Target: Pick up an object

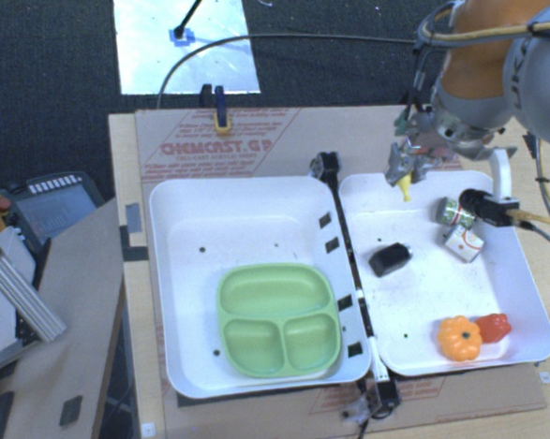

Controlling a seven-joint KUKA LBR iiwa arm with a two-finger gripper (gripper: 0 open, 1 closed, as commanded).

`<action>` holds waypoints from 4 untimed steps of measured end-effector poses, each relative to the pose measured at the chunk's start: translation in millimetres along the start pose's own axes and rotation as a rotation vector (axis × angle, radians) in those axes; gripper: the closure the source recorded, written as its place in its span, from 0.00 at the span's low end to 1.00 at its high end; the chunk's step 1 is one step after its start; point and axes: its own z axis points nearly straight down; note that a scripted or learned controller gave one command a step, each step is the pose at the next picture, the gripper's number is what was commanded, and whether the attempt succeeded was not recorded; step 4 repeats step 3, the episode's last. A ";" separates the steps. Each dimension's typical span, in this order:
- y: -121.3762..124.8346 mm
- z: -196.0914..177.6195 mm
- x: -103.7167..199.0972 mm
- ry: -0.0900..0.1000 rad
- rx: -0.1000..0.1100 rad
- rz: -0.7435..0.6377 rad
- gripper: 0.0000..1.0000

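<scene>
gripper (pixel 409 169) above right bin's (pixel 524 290) far edge, fingers clenched on a small yellow object (pixel 405 190), hanging below

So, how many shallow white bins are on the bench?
2. The left shallow white bin holds a green divided plastic tray; the right shallow white bin touches it along the middle edge.

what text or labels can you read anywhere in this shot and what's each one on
"CHEMCAST GP", red print on the brown sheet behind the left bin.
More red print on that sheet near the front edge: too blurred to read.
Small can in the right bin: label too small to read.
</scene>
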 end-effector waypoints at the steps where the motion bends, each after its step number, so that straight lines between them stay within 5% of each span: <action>1: -5.4 -4.5 49.8 0.001 0.001 -0.001 1.00; 3: -18.9 4.5 159.1 0.001 0.001 -0.002 1.00; 4: -18.9 4.5 159.1 0.001 0.001 -0.002 1.00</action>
